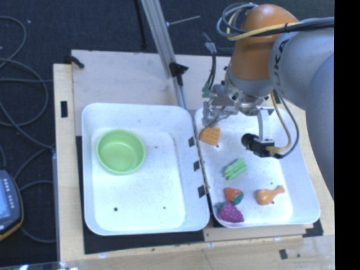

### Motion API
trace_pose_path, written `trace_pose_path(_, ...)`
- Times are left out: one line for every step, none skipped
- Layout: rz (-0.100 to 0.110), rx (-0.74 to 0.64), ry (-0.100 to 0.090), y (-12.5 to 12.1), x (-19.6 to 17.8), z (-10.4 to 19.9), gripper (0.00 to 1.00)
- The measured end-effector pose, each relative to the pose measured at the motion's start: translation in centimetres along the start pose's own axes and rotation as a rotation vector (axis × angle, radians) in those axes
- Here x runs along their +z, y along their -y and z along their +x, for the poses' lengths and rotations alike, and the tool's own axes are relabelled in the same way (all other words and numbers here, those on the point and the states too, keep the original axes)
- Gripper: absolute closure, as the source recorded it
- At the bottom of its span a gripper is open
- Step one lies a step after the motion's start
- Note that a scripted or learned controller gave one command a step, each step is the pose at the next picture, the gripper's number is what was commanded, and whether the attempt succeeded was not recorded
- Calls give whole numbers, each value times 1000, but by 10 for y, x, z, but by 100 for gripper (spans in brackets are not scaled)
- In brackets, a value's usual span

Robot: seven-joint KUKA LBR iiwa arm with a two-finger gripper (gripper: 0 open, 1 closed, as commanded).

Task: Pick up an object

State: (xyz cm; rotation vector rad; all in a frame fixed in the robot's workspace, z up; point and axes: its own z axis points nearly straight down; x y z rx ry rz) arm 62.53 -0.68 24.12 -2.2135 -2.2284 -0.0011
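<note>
My gripper (214, 116) hangs over the far left corner of the right bin (298, 207), seen from above under the orange-banded wrist. Just in front of it and below it lies a small orange-tan wedge-shaped piece (210, 135), close against the bin's left wall. Whether the gripper touches the piece I cannot tell. Further forward in the same bin lie a green ribbed piece (235, 168), a red piece with a green top (233, 195), a purple grape bunch (229, 212) and an orange drumstick-shaped piece (269, 195).
The left bin (163, 207) holds a light green bowl (120, 151) at its left. A slanted metal rail (163, 44) runs down to the gap between the bins. A black connector on a cable (256, 144) hangs from the arm over the right bin.
</note>
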Motion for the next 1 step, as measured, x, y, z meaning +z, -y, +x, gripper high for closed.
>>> trace_pose_path(0, -2, -2, 22, -9, 50, 100)
